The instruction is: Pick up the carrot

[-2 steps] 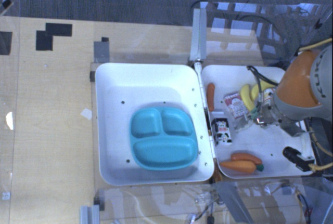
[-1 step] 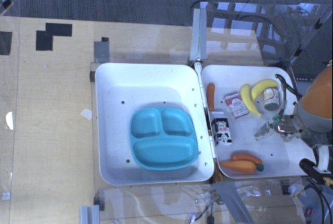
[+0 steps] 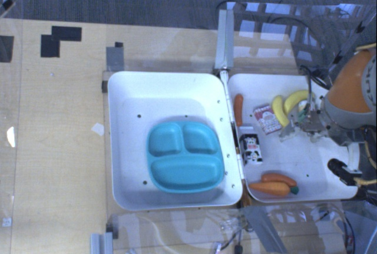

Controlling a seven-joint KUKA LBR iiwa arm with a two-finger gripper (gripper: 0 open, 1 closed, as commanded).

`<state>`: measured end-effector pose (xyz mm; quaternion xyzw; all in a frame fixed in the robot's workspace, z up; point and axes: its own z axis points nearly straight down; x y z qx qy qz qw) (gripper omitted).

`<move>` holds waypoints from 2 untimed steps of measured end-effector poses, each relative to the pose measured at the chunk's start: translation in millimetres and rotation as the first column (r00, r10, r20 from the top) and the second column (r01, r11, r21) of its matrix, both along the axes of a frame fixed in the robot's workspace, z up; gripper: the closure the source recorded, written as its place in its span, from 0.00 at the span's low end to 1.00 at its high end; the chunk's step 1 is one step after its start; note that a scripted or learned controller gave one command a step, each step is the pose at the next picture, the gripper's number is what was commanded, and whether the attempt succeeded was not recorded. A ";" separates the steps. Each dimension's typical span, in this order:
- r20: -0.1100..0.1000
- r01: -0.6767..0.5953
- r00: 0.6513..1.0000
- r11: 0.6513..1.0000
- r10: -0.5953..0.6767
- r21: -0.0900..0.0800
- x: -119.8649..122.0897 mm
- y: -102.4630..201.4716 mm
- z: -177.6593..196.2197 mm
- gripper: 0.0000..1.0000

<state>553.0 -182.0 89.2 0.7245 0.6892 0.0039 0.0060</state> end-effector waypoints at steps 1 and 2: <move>-0.007 -0.331 0.944 0.944 0.331 -0.001 92.8 36.0 -1.1 0.00; -0.009 -0.283 0.959 0.959 0.283 0.001 13.7 58.3 23.3 0.00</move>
